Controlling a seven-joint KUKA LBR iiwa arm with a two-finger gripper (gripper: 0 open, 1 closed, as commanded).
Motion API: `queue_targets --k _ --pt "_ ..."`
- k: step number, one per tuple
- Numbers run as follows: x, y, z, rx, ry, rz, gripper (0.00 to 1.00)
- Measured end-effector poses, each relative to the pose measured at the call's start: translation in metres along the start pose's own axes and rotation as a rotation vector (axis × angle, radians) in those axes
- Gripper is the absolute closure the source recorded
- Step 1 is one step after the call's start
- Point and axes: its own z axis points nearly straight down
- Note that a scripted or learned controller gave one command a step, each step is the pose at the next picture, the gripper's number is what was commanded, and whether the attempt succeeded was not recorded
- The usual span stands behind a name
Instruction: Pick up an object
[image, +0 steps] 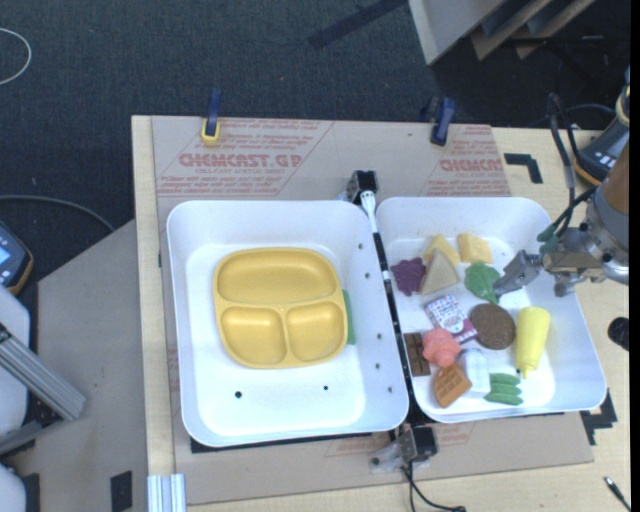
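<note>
Camera view: gripper (541, 273) hangs over the right bin (575, 385), at 3 o'clock of the toy-food pile, fingers spread with nothing between them. Green piece (482, 279) lies just beside it at 9 o'clock; yellow bottle (532, 337) at 6 o'clock. Left bin (190, 300) holds a yellow divided plate (279, 305).

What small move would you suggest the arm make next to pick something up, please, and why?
Probably lower the open two-finger gripper slightly leftward onto the green leafy toy. The gripper hovers above the right white bin holding nothing, and that toy lies nearest its fingers.
</note>
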Motion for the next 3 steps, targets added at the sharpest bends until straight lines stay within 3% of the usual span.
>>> queue_targets --k 1,2,3 --pt "0.000 0.002 -0.007 -0.014 -0.002 -0.003 0.00" --pt "0.009 0.004 0.052 -0.007 0.001 -0.003 0.00" --pt "0.000 0.004 0.109 -0.006 0.000 -0.002 0.00"
